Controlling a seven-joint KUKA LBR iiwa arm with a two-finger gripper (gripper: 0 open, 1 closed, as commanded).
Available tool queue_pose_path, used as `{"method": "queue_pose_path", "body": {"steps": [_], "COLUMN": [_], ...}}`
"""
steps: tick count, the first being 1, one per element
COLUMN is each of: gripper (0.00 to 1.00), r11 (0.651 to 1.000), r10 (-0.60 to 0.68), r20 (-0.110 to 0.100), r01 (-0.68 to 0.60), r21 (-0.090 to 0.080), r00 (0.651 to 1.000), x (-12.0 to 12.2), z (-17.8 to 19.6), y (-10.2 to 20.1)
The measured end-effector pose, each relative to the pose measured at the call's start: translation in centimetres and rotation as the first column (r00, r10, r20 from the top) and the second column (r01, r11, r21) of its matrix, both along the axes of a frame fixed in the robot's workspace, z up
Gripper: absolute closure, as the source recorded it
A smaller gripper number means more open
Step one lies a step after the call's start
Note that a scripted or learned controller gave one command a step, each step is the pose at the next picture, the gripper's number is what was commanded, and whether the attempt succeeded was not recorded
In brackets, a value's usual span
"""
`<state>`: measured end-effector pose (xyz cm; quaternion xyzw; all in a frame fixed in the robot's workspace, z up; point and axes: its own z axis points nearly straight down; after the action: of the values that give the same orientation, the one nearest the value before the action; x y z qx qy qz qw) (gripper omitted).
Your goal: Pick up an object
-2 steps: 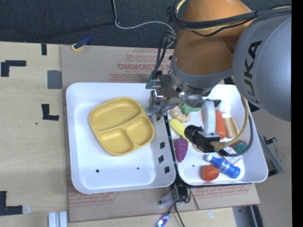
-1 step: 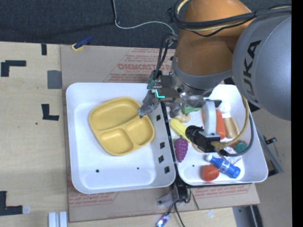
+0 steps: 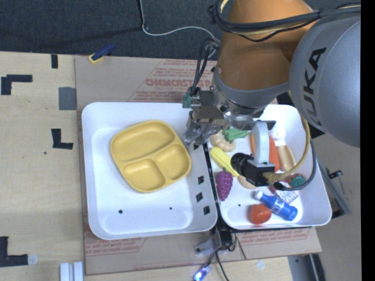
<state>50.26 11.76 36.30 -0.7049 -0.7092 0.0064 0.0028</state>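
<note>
Gripper (image 3: 196, 134) sat low over the divider between the 2 white bins, at the far end of the right bin (image 3: 316, 209); couldn't tell its state, arm blocked the view. Left bin (image 3: 94, 157) held 1 yellow 3-compartment plate (image 3: 151, 155), lying flat. Right bin carried the clutter: yellow corn (image 3: 222, 158) just right of the gripper, purple grapes (image 3: 224, 183) nearer, red tomato (image 3: 260, 214) and blue bottle (image 3: 280, 208) at the near edge, touching.

Plate (image 3: 151, 155) in left bin (image 3: 96, 174)
</note>
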Motion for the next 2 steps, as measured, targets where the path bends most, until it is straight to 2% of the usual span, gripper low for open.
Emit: {"method": "queue_pose_path", "body": {"steps": [1, 2], "gripper": [0.0, 1.0], "r11": [1.0, 1.0], "r10": [-0.001, 0.002], "r20": [0.0, -0.007], "r01": [0.001, -0.002], "r21": [-0.001, -0.003], "r00": [1.0, 1.0], "x": [0.0, 0.08], "z": [-0.03, 0.69], "y": [-0.04, 0.06]}}
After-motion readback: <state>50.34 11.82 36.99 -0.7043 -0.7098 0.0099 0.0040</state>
